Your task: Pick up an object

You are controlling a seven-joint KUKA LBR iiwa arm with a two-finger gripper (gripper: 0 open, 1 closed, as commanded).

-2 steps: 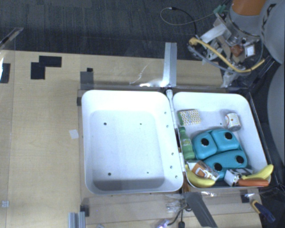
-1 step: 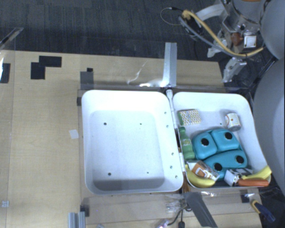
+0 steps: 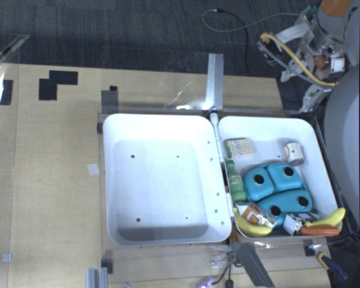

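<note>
Banana (image 3: 253, 226) crosswise along near wall

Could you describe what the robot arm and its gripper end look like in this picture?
The arm is a broad, smooth grey body along the right edge, with an orange band at the top. Its gripper end is pale metal with small dark and reddish parts, and a yellow cable loops across it.

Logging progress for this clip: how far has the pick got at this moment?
Nothing looks done yet. The gripper is up at the top right, outside the right bin, with no object visible in it. The blue blocks, the bananas, the green bottle and the small white cup all lie in that bin. Still to do: descend, grasp one object and lift it.
</note>
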